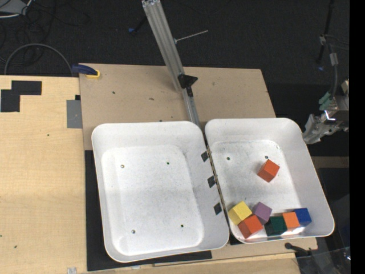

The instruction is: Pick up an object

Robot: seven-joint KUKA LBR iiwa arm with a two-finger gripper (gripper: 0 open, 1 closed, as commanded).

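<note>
Tabletop (171, 96): tan board, occupying the centre of the frame, carrying two shallow white bins side by side.

Left bin (114, 136): lower centre-left of the frame, white floor speckled with fine dark marks.

Right bin (285, 131): lower right of the frame, its left rim touching the left bin's right rim; three small black clips sit along the seam. It contains all the blocks.

Orange-red block (268, 170): alone near the middle of the right bin, tilted, well apart from the others.

Cluster along the bin's lower edge, lower right of the frame:
- yellow block (240, 211), leftmost;
- red block (250, 226), just below the yellow one and touching it;
- purple block (262, 211), just right of the yellow one;
- dark green block (276, 225), right of the red one;
- orange block (291, 220), beside the green one;
- blue block (303, 216), rightmost, near the bin's right wall.

Metal rail (165, 44): grey extrusion, slanting from the top centre of the frame down to the seam between the bins.

Tool (322, 124): at the right edge of the frame, outside the right bin's upper right corner, pale grey and partly lost against the dark background. Nothing is seen between its fingers; whether they are released or clenched cannot be told.
</note>
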